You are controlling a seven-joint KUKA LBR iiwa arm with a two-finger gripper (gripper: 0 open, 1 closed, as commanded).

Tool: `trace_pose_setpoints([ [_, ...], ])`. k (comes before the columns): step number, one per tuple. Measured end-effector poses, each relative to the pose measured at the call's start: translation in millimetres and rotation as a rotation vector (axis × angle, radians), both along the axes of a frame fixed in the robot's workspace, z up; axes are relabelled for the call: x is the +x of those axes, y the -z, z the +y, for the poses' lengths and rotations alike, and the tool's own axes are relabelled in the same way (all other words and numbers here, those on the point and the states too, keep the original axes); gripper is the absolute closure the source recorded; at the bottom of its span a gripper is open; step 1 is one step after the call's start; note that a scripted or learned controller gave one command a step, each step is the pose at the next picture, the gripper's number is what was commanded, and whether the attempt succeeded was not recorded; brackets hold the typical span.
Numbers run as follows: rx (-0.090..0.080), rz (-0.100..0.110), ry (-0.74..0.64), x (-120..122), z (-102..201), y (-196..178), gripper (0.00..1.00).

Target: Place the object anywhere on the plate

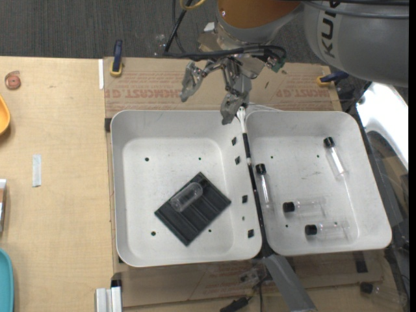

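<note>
Counter (pixel 58 148) bore two white bins. Left bin (pixel 130 142): black ridged plate (pixel 201 210) with one clear vial (pixel 185 197) lying on it. Gripper (pixel 211 96) hung spread wide, holding nothing, well behind the vial, above the bins' far rim.

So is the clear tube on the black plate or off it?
On it: the clear tube lies flat across the black plate in the left bin.

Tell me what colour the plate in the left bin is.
Black, ribbed plate, seen in the camera view.
</note>
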State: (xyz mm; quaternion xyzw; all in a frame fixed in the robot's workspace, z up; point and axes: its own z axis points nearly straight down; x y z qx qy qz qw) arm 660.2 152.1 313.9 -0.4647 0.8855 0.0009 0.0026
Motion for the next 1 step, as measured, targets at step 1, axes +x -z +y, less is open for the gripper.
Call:
trace_pose_setpoints([
  [1,0.000,0.000,0.000,0.0,0.0,0.0,0.00],
])
